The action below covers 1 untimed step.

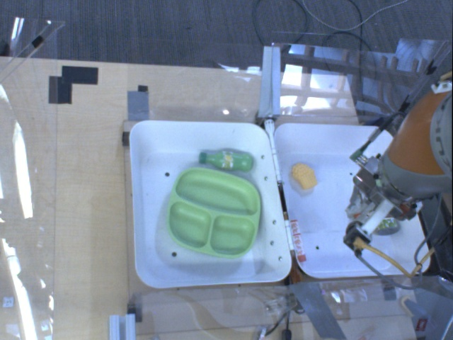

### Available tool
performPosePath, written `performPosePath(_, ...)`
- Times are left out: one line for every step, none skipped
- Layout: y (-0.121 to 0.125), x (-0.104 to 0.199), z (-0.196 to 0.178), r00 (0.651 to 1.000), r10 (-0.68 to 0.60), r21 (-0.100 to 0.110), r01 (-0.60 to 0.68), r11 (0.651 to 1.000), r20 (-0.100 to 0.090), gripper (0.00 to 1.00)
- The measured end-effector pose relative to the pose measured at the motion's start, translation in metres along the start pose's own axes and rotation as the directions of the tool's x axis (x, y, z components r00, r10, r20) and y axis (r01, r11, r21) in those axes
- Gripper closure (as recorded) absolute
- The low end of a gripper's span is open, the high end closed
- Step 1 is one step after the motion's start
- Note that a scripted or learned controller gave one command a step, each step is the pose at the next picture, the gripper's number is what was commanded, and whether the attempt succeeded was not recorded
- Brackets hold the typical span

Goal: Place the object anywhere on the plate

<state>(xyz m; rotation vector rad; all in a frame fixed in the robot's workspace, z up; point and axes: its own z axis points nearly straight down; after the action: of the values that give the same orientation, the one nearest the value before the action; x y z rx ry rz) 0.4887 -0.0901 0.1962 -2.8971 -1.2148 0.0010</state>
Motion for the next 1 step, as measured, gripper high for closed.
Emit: performPosePath(0.0053, 0.0541, -0.0084, 1.000, -0.028, 0.000, 0.028, 1.000, 0.001, 1.00)
